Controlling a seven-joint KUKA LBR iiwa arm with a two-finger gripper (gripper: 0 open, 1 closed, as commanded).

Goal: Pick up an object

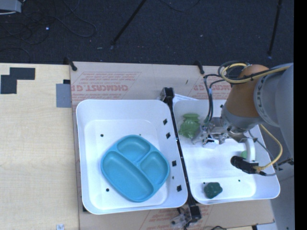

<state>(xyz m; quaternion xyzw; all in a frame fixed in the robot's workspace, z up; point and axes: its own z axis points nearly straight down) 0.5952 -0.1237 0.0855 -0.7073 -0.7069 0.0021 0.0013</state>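
While gripper [209, 139] (jaw state unclear) hangs by light-green obj [190, 125], dark-green obj [212, 189] hugs right bin's [268, 189] near edge.

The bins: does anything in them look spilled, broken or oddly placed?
Nothing stands out. A blue plate lies flat in the left bin; a light green object and a dark green one sit apart in the right bin.

My gripper [210, 139] hangs in the right bin [268, 191], just right of a crumpled object [189, 125]; a small lump [212, 189] lies nearer the front; the left bin [88, 116] holds a divided plate [135, 167]
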